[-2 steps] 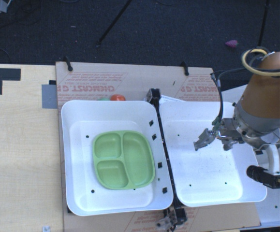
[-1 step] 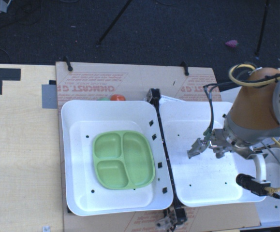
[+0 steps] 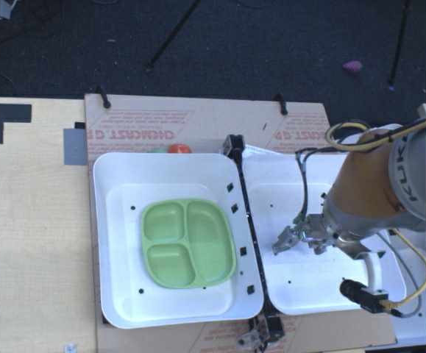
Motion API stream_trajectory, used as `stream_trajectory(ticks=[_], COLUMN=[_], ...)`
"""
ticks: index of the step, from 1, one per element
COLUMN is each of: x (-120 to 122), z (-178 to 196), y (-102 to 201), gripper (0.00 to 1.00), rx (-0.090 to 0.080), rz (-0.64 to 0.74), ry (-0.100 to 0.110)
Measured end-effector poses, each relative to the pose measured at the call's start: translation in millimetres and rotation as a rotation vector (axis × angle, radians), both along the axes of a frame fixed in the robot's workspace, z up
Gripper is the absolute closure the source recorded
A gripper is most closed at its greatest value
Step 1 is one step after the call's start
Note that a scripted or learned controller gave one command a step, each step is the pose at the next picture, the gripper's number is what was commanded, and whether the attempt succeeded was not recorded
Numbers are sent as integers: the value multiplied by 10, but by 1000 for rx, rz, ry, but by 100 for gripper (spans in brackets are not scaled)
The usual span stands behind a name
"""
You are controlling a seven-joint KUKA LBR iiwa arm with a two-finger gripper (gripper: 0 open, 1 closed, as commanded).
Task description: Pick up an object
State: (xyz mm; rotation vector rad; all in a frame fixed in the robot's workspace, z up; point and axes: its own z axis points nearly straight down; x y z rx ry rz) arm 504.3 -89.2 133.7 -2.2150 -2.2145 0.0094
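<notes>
While the green divided plate (image 3: 188,243) lies flat in the left bin (image 3: 117,197), the jaws (image 3: 292,239) hang over the right bin (image 3: 286,175), parted and holding nothing.

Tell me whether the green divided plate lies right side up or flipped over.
Right side up. The green divided plate lies flat in the left bin, and its three compartments face upward with raised ridges between them.
</notes>
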Motion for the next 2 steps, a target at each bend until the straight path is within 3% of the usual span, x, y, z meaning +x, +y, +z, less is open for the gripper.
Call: stream_trajectory(ticks=[1, 2], x=[1, 5], z=[-465, -351], y=[5, -8], gripper=[0, 100], rx=[-2, -1], rz=[-1, -7], ry=[-9, -9])
